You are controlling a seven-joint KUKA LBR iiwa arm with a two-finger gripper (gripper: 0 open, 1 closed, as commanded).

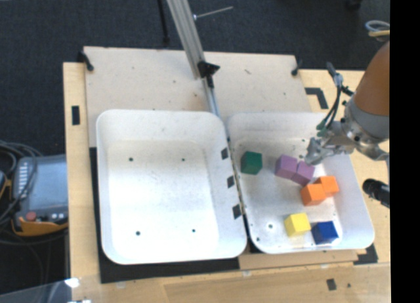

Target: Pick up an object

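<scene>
Right of frame, right bin (275,131): claw (314,154) just above purple block (293,169), finger spread unreadable. Block beside orange block (319,190). Likely light, rigid, smooth; best pinched across flat opposite faces.

Lab: bench (190,75), white bins (164,183).

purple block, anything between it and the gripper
Nothing visible does. The gripper sits right at the purple block, at its upper right edge. The orange block lies just beyond, at its lower right.
</scene>
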